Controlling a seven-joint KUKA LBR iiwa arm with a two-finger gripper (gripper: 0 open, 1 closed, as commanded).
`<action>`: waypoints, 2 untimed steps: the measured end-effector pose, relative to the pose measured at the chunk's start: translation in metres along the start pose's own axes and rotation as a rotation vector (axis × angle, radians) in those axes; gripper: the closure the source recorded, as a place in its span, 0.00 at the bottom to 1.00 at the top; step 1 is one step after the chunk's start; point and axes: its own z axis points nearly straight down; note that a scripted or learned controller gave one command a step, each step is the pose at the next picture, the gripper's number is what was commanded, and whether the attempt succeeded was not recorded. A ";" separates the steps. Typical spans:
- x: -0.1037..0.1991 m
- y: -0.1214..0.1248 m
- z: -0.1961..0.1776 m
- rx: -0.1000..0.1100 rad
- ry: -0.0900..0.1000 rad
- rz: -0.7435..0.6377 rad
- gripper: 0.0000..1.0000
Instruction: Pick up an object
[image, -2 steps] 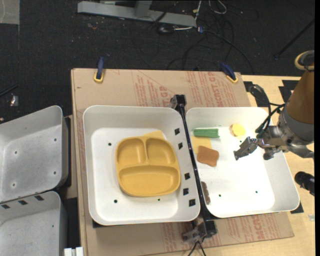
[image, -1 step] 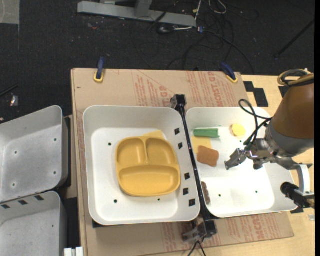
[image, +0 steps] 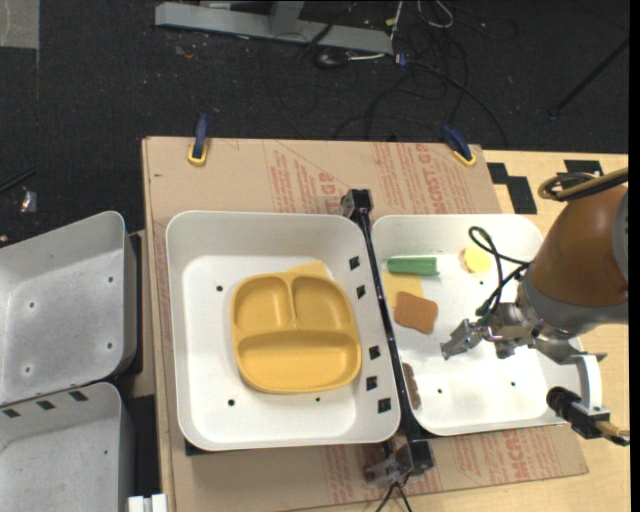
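The gripper (image: 463, 341) hangs low over the right bin (image: 520, 410), near its middle, and I cannot tell how it is set or if it has anything in it. The arm (image: 585, 260) comes in from the right and covers that bin's right side. Just up and to the left of the gripper lies a brown block (image: 416, 313), close to it but apart. A flat yellow square (image: 400, 292) lies partly under the block. Higher up is a green stick (image: 412, 265), and near it, toward the back right, is a small round yellow piece (image: 478, 261) with a black cable (image: 492, 262) looping past it. The front part of the right bin has bare white floor with room to move. A dark bar (image: 382, 330) runs between the two bins, so the block sits near that edge. The left bin (image: 200, 400) holds a yellow tray (image: 297, 335) with three parts, and there is bare white floor all around it. Both bins sit on a brown board (image: 300, 170) held by two clamps (image: 199, 145) at the back. Grey metal plates (image: 60, 300) lie off to the left on a dark floor (image: 90, 80).
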 end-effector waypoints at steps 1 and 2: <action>0.001 -0.001 0.054 0.000 0.000 -0.001 0.00; 0.000 0.000 0.041 -0.005 -0.001 0.001 1.00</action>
